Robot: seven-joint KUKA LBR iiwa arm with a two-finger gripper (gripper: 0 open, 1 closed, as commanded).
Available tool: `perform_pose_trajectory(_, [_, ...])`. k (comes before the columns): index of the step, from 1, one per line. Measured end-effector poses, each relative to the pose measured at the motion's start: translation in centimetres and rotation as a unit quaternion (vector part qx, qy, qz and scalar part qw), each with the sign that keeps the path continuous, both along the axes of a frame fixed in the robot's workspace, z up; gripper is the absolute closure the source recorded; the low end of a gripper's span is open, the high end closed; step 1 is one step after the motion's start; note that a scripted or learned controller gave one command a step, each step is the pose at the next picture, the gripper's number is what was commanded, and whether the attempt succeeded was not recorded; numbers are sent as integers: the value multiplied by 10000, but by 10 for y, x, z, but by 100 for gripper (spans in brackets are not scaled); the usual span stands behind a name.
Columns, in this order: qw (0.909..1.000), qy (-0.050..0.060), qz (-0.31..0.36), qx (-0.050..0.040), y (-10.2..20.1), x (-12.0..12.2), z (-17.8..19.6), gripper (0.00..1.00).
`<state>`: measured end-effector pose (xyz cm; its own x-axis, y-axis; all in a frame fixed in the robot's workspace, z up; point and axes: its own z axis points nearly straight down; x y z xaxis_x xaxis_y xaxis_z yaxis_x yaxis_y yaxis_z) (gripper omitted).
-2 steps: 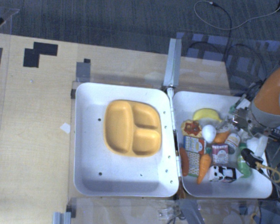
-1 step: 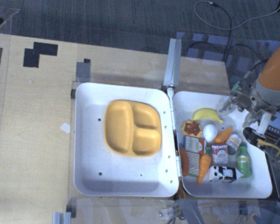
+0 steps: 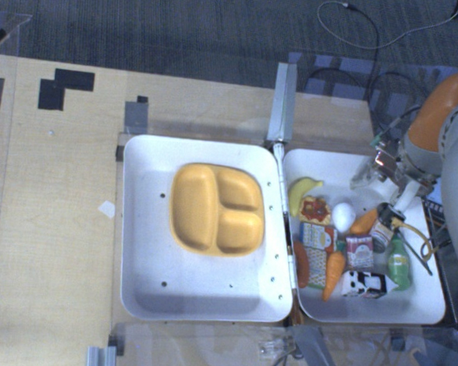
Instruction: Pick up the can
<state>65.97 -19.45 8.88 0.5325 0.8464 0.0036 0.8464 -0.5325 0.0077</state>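
Note:
The can (image 3: 360,249), small with a red and white label, lies in the right bin (image 3: 423,309) among packed toy food. It sits between an orange carrot (image 3: 334,273) and a green bottle (image 3: 399,266). My gripper (image 3: 387,184) hangs over the bin's upper right part, above and to the right of the can and apart from it. The grey arm with its orange band (image 3: 446,103) reaches in from the right edge. Nothing shows held in the gripper.
Around the can in the right bin lie a banana (image 3: 303,191), a white egg (image 3: 342,216), a printed carton (image 3: 317,238) and a cow-patterned carton (image 3: 365,284). The left bin (image 3: 140,274) holds a yellow divided tray (image 3: 215,209). A metal divider (image 3: 281,104) stands between the bins at the back.

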Motion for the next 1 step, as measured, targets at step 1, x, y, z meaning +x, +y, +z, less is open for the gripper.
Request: perform_pose_trajectory(1, [10000,-27,49,-15,2,3,13,100])
